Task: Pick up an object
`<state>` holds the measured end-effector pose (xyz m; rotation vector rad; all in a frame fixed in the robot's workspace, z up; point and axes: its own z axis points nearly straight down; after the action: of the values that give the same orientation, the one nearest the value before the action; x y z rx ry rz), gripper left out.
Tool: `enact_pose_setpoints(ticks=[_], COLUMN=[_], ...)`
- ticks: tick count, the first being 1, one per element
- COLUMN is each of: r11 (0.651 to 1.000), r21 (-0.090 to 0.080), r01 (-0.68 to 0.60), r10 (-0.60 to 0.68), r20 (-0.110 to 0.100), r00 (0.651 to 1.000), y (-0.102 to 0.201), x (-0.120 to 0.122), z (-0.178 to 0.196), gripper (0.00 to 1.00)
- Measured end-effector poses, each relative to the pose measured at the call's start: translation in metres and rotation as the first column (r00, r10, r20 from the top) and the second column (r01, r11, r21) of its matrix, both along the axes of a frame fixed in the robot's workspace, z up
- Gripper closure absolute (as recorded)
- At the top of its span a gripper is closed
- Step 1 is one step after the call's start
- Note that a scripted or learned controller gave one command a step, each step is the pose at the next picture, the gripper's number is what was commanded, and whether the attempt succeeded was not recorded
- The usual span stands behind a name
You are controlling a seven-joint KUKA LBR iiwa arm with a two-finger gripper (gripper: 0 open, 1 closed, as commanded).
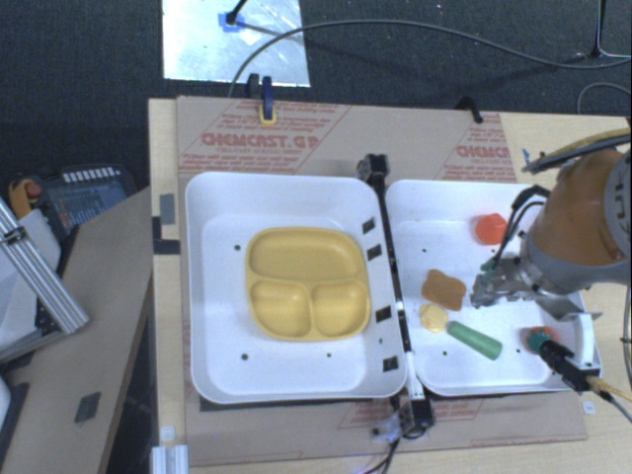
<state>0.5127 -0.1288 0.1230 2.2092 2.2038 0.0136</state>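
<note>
The right bin (434,210) holds a brown bread-like piece (443,288), a small pale yellow piece (434,316), a green cylinder (474,339), an orange round piece (491,228) and a small teal-and-orange item (539,340). My gripper (488,289) hangs low in this bin, just right of the brown piece and above the green cylinder. I see nothing between its fingers. The arm's grey body and orange band cover the bin's right side.
The left bin (212,255) holds a yellow three-compartment plate (301,282). A black divider with clips (383,265) runs between the bins. Cables lie past the bench's far edge, and a metal sheet (233,28) lies on the floor.
</note>
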Motion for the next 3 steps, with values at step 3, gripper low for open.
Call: enact_pose_setpoints(ticks=[3], r11=[1.000], r21=[0.010], r01=[-0.013], r10=[0.013], r20=[-0.017], r00=[1.000], y=[0.054], x=[0.020], z=[0.099], gripper=[1.00])
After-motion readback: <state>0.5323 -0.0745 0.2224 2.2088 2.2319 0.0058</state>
